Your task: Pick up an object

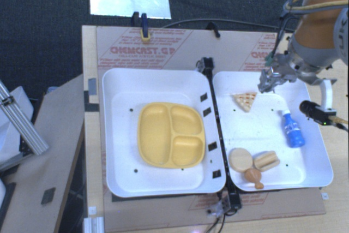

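- gripper hovers over right bin back edge; can't tell its state
- waffle slice just beside it, nearest target
- drop straight down, centre over slice, clear the bin wall

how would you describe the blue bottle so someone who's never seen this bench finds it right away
Look in the right bin, the one without the yellow divided plate. Along that bin's right side lies a small blue bottle with a white cap end pointing toward the far rim. It is the only blue thing there; its neighbours are tan or brown food pieces.
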Action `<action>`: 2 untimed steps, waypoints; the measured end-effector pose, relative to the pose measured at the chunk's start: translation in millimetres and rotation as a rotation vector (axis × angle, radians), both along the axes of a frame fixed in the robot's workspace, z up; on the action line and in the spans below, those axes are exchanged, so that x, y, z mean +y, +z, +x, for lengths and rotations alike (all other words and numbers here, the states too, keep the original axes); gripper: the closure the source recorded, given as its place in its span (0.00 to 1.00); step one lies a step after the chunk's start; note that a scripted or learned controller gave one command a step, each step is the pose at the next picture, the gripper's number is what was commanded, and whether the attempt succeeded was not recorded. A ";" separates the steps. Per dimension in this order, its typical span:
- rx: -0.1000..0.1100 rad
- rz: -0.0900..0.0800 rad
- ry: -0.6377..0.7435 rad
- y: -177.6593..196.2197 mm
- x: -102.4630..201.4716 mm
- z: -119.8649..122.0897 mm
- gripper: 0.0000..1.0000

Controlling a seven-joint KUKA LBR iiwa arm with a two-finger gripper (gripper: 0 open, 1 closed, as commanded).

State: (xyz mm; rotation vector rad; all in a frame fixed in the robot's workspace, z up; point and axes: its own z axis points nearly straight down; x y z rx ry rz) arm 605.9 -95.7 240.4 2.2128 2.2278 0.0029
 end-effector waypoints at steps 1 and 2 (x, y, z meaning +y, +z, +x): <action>0.000 0.001 0.003 8.0 51.8 2.8 1.00; 0.001 0.000 0.001 -4.2 98.0 9.7 1.00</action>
